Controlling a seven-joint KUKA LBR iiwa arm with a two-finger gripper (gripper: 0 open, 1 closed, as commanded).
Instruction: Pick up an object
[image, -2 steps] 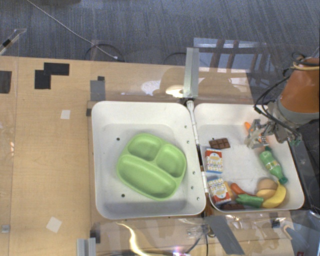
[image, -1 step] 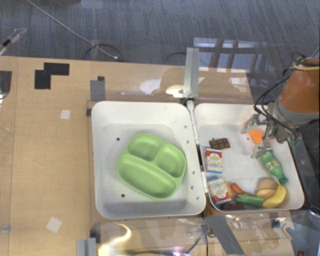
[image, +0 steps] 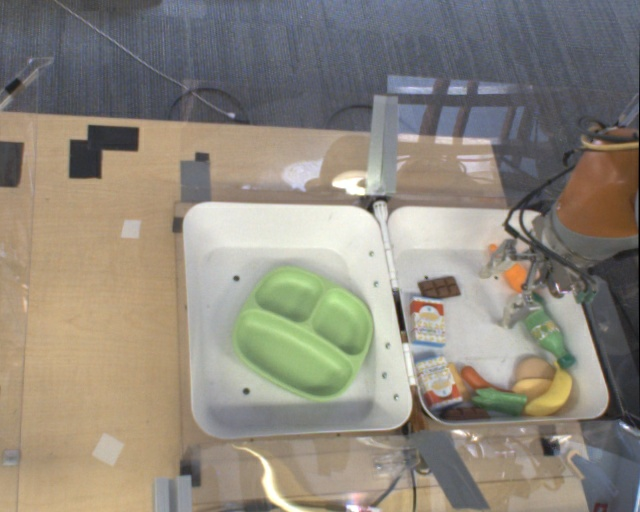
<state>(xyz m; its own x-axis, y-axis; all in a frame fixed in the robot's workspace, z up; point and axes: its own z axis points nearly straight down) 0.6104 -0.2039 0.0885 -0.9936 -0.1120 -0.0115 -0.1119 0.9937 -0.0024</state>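
Camera view: my pincer (image: 520, 290) hangs low over the right bin (image: 470, 230), fingers spread apart, gripping nothing. An orange piece (image: 514, 277) sits between the fingers, whether touching I cannot tell. Green bottle (image: 545, 333) just below my pincer, near one fingertip. Banana (image: 553, 394) and a tan piece (image: 533, 370) further below. Chocolate bar (image: 438, 288) off to my pincer's left, small cartons (image: 428, 324) below that. Left bin (image: 200, 330) well apart on the far left, holding a green divided plate (image: 302, 330). Both bins rest on the surface (image: 90, 330).
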